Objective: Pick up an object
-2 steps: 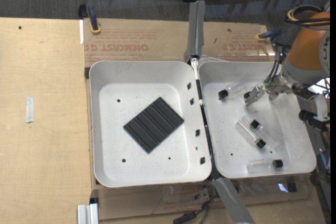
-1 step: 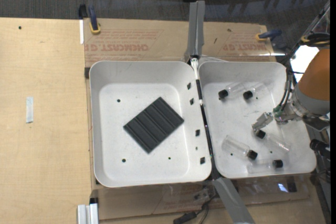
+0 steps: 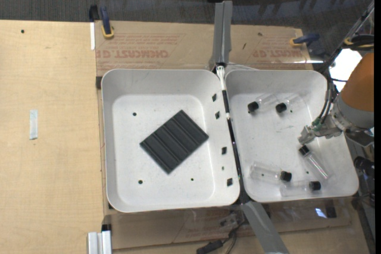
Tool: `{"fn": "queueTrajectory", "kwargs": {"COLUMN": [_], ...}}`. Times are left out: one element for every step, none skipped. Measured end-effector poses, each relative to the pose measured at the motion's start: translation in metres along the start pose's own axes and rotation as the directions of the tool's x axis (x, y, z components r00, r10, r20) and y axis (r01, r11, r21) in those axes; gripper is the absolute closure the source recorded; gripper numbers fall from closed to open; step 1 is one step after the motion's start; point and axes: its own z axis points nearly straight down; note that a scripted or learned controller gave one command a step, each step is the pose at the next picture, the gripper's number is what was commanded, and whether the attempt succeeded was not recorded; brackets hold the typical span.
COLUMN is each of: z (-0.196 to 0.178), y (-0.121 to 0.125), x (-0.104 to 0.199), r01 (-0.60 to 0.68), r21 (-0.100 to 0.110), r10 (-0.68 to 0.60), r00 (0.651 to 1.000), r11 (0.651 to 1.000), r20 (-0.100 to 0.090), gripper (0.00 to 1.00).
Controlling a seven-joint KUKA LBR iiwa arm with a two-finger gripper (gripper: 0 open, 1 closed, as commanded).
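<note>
Gripper (image 3: 308, 138) low at right-centre of frame, over right bin (image 3: 269, 194); finger gap unreadable, can't tell state. Nearest vial (image 3: 312, 161) lies just below it, prob. the target. Approx 5 clear black-capped vials scattered flat in that bin. Left bin (image 3: 113, 128): 1 dark ribbed slab (image 3: 174, 141), centre.

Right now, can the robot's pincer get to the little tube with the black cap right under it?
Probably yes. The pincer hangs in the right bin, just above the clear tube with the black cap. Nothing lies between them, and the other tubes sit apart.
</note>
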Motion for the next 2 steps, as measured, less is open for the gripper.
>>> {"fn": "queueTrajectory", "kwargs": {"z": [-0.0740, -0.0740], "y": [0.0388, 0.0387], "x": [0.0840, 0.0838], "r01": [-0.029, -0.030], "r21": [0.000, 0.000], "r10": [0.029, 0.030], "r00": [1.000, 1.000], "r11": [1.000, 1.000], "r20": [0.001, 0.001], "gripper": [1.00, 0.00]}}
